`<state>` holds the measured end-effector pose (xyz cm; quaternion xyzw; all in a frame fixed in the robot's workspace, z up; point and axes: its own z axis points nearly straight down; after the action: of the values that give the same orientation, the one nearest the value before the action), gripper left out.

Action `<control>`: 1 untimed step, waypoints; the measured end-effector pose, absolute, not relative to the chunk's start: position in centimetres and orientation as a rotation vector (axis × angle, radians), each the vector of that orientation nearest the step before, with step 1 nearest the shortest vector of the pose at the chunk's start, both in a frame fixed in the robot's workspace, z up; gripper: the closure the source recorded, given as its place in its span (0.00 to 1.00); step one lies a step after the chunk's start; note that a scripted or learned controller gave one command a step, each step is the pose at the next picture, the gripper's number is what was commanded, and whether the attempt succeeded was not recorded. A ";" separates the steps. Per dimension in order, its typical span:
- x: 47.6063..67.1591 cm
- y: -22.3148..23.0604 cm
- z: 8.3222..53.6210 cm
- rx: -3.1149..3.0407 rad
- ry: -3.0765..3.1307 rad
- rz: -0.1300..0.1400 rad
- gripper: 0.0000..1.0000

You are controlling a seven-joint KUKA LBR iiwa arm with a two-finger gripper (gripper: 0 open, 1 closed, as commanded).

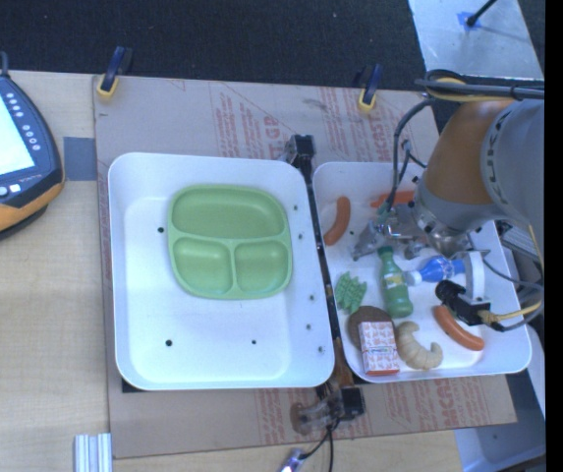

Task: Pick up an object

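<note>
Camera view shows the gripper [379, 236] low inside the right bin [517, 362], just above the top of a small green bottle [395, 285]. I cannot tell how the gripper stands, because the metal parts there are small and mixed with shadow, and nothing is clearly held by it.

The main risk, as I judge it, is crowding. The green bottle lies near the middle of the right bin, and close around it are a blue bottle [438, 267] on its right, a green leafy toy [350, 291] on its left, a brown round piece [365, 317] just below it, and a croissant [419, 346] near its lower end. If the gripper descends a little off centre, it can push the bottle sideways, or catch two things together, or close on air. The bottle is round and smooth, so it may roll or slip out when squeezed. A sausage [337, 220] lies near the bin's left wall, above the bottle and well apart from it, and is less in the way.

The bottle itself is dark green with a lighter label in the middle and a narrow neck pointing up in the picture, toward the gripper. It lies flat on the bin floor. The left bin [143, 342] carries a green divided plate [230, 240], far from this work.
</note>
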<state>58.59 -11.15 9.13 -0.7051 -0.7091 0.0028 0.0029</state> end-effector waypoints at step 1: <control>65.6 -11.2 11.3 -2.216 -2.221 0.005 0.00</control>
<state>65.62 -11.18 11.27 -0.7062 -0.7080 0.0015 0.0021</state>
